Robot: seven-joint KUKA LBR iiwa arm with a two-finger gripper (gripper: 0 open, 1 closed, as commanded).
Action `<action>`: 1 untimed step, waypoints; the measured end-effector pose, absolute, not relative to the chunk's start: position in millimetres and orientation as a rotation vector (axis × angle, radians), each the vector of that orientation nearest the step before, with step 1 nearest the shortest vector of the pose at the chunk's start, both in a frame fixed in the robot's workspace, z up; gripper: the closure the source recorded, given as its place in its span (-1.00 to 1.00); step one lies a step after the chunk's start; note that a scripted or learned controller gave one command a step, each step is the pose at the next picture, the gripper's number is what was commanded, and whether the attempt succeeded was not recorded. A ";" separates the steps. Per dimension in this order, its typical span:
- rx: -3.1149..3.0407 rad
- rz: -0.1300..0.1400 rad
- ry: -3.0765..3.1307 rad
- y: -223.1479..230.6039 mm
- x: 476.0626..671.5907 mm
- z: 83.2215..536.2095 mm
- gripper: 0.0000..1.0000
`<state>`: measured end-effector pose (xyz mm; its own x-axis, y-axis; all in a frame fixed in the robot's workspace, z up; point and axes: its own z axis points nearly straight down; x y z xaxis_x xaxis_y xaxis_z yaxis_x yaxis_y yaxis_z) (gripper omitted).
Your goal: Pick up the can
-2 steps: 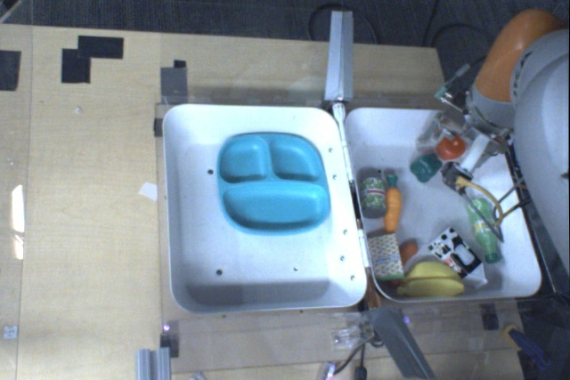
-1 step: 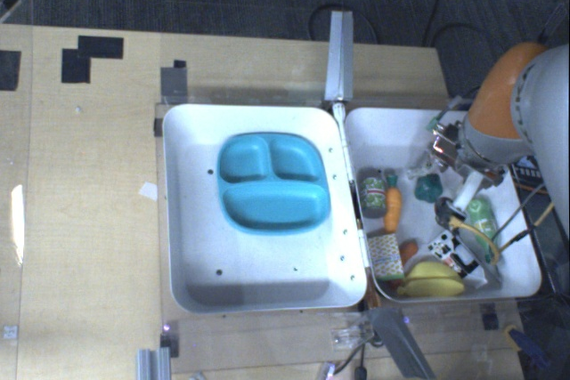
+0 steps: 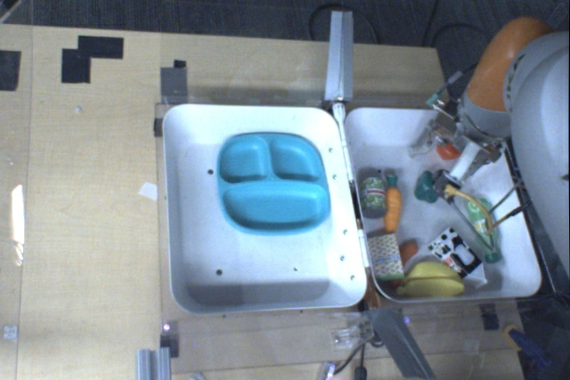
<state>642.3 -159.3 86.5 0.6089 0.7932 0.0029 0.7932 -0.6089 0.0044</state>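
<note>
One can (image 3: 374,191) seen lying in right bin (image 3: 392,125), against left wall, green label up. Carrot (image 3: 393,205) laid just beside it; patterned packet (image 3: 385,254) below. Banana (image 3: 434,278) and black-and-white box (image 3: 454,250) noted along near edge; green tube (image 3: 476,222) tilted at right. Blue divided tray (image 3: 272,181) set in left bin (image 3: 187,218). Jaws (image 3: 454,145) held over right bin's far corner, well apart from can; jaw opening cannot be judged, nothing seen gripped. Both bins carried on desk (image 3: 80,191).

Blue tray (image 3: 272,181) in left bin (image 3: 183,218); banana (image 3: 432,279).
</note>
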 end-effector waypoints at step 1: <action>2.805 0.019 1.398 -157.3 645.7 101.0 1.00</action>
